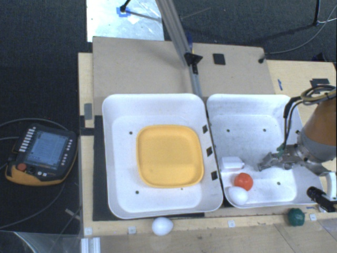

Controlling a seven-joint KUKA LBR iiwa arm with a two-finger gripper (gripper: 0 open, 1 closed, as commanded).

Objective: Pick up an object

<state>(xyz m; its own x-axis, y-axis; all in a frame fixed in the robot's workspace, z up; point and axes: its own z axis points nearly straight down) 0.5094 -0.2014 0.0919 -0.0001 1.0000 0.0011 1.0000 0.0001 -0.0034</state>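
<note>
In the right bin [253, 107] a red-orange ball [243, 181] lies near the front left corner. A white block [231, 164] sits just behind it and a white egg-shaped object [238, 195] just in front, against the bin's front wall. My gripper [265, 164] hangs low over the right bin, to the right of the ball and apart from it. Its thin grey fingers point left toward the objects. Nothing shows between them.
The left bin [118, 141] holds a square yellow plate [169, 155]. Outside the bins, a white egg [162, 226] lies on the bench front and a dark green ball [296, 217] at the front right. A teach pendant [41, 153] rests far left.
</note>
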